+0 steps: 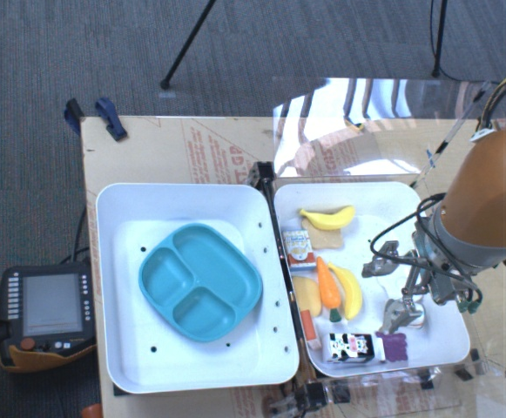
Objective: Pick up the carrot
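Orange carrot (327,286) between two yellow bananas (328,218); below the carrot, a black-and-white cow-patterned carton (350,347) (purple block (394,347) beside it); left, a blue plate (200,279).

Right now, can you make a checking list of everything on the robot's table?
Surface: bench with two white bins; left bin holds a blue divided plate.
Job's things: carrot lies in the right bin, between two bananas, not held.
Clutter: another banana, small cartons, milk carton, purple block.
Grippers: gripper hangs over the right bin, right of the carrot, holding nothing.
Cables: black cables loop beside the arm's wrist.
Surroundings: grey carpet, handheld controller, blue clamps, stand legs.
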Action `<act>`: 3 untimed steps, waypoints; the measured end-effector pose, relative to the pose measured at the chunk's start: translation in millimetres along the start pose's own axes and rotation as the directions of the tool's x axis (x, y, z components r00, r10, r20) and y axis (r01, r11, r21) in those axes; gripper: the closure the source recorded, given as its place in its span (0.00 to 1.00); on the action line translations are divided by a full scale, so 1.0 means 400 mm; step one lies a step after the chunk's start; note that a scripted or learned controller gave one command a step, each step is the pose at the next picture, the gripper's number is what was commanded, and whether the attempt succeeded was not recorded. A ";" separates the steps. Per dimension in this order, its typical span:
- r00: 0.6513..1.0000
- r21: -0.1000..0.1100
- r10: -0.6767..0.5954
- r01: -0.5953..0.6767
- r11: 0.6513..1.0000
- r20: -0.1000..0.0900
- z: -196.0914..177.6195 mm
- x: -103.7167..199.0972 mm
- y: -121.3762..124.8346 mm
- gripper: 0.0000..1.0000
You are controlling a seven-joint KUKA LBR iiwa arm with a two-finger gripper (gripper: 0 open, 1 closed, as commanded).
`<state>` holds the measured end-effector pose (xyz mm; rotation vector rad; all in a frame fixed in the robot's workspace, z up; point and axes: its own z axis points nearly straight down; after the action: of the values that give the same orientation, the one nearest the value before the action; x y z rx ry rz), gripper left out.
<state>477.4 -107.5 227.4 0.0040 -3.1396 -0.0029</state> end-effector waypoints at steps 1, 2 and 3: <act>0.993 0.002 0.116 -0.116 0.993 0.021 0.293 -0.053 0.062 0.00; 0.994 0.002 0.111 -0.111 0.994 0.022 0.268 -0.057 0.066 1.00; 0.918 -0.002 0.396 -0.396 0.918 0.004 0.098 -0.102 0.251 1.00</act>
<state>517.7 -6.9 188.1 -0.6310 -3.0794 -0.0044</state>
